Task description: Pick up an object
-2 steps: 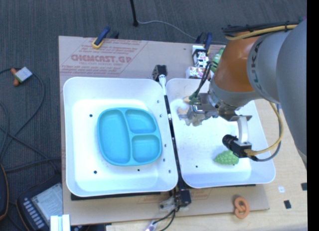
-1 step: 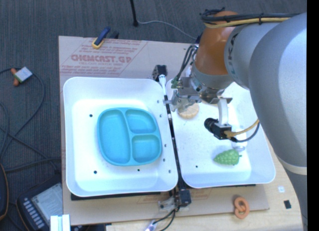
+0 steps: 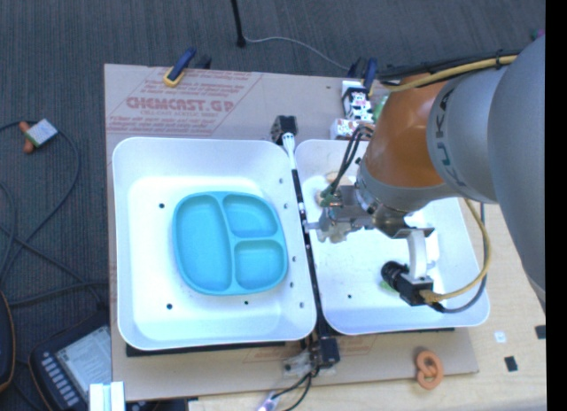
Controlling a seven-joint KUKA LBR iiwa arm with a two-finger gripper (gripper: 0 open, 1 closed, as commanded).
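A: Looking down at the bench, what sits in the two shallow white plastic bins?

B: The left white bin [image 3: 142,312] bears a light-blue plastic divided plate [image 3: 232,243] with three compartments, lying flat near its middle. The right white bin [image 3: 354,312] lies just beside it, the two rims touching along the centre.

A: And the arm?

B: The grey arm with its orange band [image 3: 399,139] comes in from the right and hangs over the right bin. Its two-finger gripper [image 3: 335,223] is low over the left part of that bin, close to the shared rim.

A: Is the pincer open, shut, or gripping something?

B: I cannot tell; the wrist and its fittings cover that part.

A: Is there an object to pick?

B: A small green thing [image 3: 388,282] peeps out in the right bin, beside a black fitting on a white bracket [image 3: 409,282] near the near-right corner. It is mostly hidden, so its shape is unclear. It lies apart from the gripper.

A: Anything outside the bins?

B: A brown board [image 3: 195,104] with red lettering lies under both bins, and a small orange ring-shaped piece [image 3: 429,368] rests on its front edge.
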